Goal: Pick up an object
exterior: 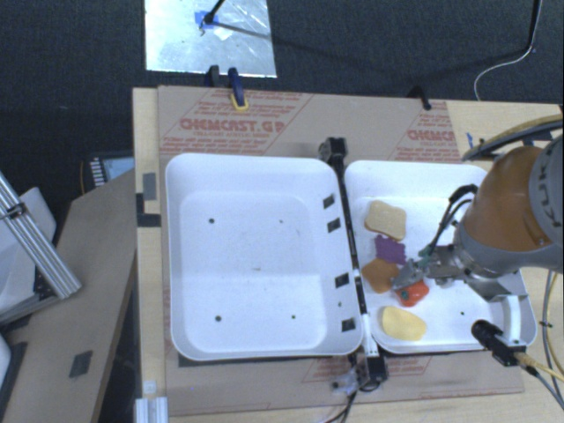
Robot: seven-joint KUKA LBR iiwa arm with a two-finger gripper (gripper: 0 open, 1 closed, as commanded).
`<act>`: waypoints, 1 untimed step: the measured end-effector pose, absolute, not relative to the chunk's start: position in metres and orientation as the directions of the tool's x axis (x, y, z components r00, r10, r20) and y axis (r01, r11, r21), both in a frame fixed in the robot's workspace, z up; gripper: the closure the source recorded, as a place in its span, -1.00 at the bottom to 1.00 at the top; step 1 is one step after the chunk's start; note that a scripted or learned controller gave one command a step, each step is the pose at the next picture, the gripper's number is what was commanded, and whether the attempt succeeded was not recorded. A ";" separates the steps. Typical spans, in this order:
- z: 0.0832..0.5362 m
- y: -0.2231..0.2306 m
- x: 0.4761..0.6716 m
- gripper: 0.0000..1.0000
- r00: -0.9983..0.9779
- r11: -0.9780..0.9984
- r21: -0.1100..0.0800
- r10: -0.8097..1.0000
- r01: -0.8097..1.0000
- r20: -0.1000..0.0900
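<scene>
Several small objects lie in the right bin (441, 176): a tan bread-like piece (386, 219), a purple block (389, 249), a brown piece (380, 275), a red-orange object (415, 293) and a pale yellow oval (403, 324). My gripper (409, 279) reaches in from the right and sits low over the red-orange object, right beside the brown piece. The grey wrist and orange band (515, 203) hide the bin's right part.
The left bin (256, 254) sits beside the right one, with a black divider strip and clips (345, 236) between them. Both bins rest on a cardboard sheet (264, 117). A foil sheet (210, 25) lies at the back.
</scene>
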State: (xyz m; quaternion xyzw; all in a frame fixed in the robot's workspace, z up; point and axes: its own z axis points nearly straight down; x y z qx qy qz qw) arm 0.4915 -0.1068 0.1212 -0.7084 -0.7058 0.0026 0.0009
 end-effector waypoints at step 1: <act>0.135 -0.104 0.494 1.00 -0.002 0.002 0.003 1.000 1.000 -0.001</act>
